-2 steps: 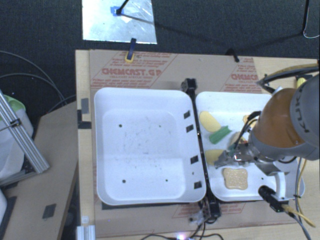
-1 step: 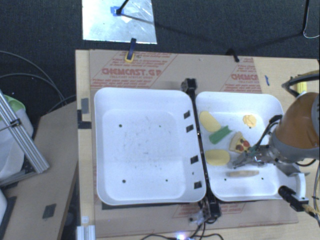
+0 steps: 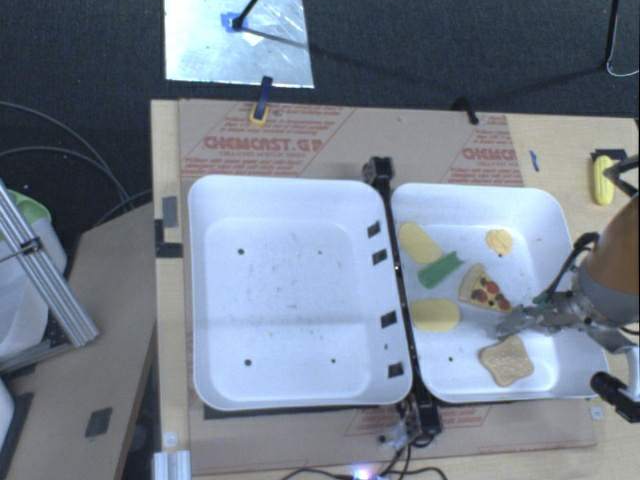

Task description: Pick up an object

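Grey and orange, the arm enters from the right edge and bends low over the right bin (image 3: 560,208), its gripper (image 3: 522,320) reaching leftward just above the bin floor. Whether the jaws are apart or together cannot be made out; nothing is seen between them. The fingertips sit between the toy pizza slice (image 3: 485,289), just up and left, and the toast slice (image 3: 507,360), just below. Further left lie a yellow oval piece (image 3: 436,314), a green piece (image 3: 440,269) touching a longer yellow piece (image 3: 420,242), and a small yellow round piece (image 3: 499,240) near the far wall. All the objects crowd the right bin's left and middle. The left bin (image 3: 215,208) has a wide bare floor.
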